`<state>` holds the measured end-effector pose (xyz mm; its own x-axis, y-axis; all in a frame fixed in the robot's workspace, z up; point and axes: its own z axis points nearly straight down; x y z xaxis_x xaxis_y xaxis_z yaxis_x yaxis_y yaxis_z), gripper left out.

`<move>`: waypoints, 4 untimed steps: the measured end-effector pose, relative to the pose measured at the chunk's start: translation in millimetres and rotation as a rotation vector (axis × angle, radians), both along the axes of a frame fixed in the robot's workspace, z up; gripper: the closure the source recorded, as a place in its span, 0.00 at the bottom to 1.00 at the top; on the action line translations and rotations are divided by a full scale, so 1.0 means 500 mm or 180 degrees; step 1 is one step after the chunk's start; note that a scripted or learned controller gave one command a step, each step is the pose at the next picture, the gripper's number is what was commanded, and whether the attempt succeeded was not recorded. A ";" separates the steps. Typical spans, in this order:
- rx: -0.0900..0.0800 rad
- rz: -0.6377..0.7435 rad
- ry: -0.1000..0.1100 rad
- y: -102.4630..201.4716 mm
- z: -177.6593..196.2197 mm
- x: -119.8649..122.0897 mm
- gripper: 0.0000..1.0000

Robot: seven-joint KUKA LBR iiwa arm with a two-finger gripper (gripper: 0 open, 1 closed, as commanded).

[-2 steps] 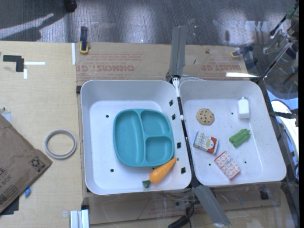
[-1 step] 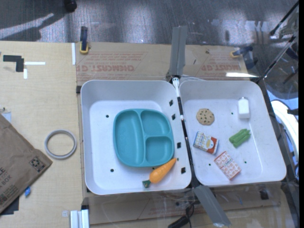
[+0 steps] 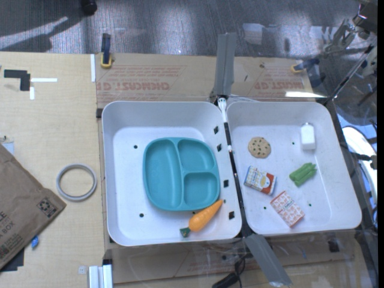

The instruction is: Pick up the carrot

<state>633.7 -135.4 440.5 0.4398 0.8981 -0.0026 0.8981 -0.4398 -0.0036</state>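
Lying in left bin, at its 5 o'clock corner: carrot, touching lower right edge of teal divided plate. Long axis diagonal; orange tip points toward 2 o'clock, green stub toward 8 o'clock. Arm at frame's 2 o'clock, partly cut off; jaws state: cannot tell. Judgement for good pick: descend over carrot's middle, jaws closing across narrow width, perpendicular to axis, clear of plate rim and bin wall.

2 bins, 1 tray, 1 carrot, 1 cookie, 2 snack pkts.
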 end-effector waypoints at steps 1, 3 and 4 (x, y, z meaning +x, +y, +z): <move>-0.0002 -0.0301 -0.0003 -0.159 -0.001 0.051 0.00; -0.0001 0.0378 0.0001 0.291 0.000 -0.045 0.00; -0.0004 0.0353 0.0002 0.564 -0.032 -0.052 0.00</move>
<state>607.7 146.6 424.5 0.3378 0.9412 -0.0040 0.9412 -0.3378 -0.0036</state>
